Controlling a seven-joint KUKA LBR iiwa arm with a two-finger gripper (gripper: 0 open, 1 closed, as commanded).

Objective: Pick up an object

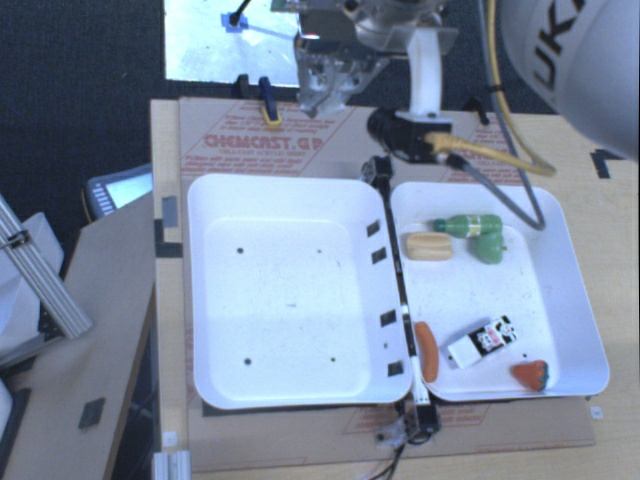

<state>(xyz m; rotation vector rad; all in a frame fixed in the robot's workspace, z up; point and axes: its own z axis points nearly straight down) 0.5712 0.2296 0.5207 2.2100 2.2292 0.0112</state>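
Observation:
The right bin (575, 268) holds a green bottle (465, 226), a green pepper (489, 248), a tan bread roll (427, 246), an orange sausage (427, 351), a small white carton with a black-and-white print (482, 341) and a red strawberry-like piece (531, 374). My gripper (325, 93) hangs high at the top of the view, above the cardboard behind the left bin (200, 268), far from all of these objects. Nothing shows between its fingers.
A cardboard sheet (250, 143) lies under both bins. Black clips (385, 258) line the seam between the bins. A yellow-and-blue clamp (268, 103) sits at the cardboard's back edge. Cables (500, 158) trail from the arm over the right bin's back rim.

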